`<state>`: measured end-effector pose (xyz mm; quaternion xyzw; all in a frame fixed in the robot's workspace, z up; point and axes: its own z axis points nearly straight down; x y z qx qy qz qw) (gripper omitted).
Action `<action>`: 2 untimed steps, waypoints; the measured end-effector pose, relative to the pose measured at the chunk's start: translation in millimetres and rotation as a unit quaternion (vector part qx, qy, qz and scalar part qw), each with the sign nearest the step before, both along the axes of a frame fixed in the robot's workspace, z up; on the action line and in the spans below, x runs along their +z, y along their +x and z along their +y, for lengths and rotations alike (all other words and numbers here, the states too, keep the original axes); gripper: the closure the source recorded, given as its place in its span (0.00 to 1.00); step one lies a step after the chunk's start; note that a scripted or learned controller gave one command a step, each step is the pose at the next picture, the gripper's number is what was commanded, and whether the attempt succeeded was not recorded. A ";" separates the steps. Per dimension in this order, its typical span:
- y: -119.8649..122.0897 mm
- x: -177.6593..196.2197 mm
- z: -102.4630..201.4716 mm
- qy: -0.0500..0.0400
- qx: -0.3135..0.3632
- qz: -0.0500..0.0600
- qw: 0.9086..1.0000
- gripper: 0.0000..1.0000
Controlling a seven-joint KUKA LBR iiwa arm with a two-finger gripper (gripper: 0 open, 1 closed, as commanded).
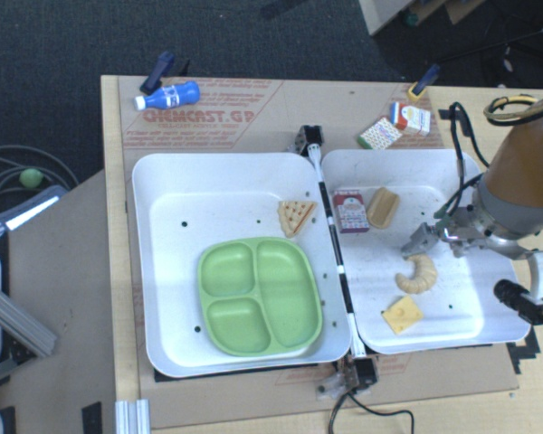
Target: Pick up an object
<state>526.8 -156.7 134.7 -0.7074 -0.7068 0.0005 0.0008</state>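
Green tray [258, 295]: lies in the left bin [163, 183], beside a waffle piece [296, 216].
Right bin [462, 328]: holds a red carton [349, 212], bread slice [382, 207], croissant [419, 274], cheese wedge [403, 315].
Gripper [423, 240]: low over the right bin, just above the croissant.
Jaws: too small to tell how far apart; nothing visibly held.
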 end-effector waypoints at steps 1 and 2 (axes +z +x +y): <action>-1.4 -50.6 19.7 0.000 0.000 0.000 1.000 0.00; -0.9 -40.4 19.3 0.000 0.000 -0.001 1.000 1.00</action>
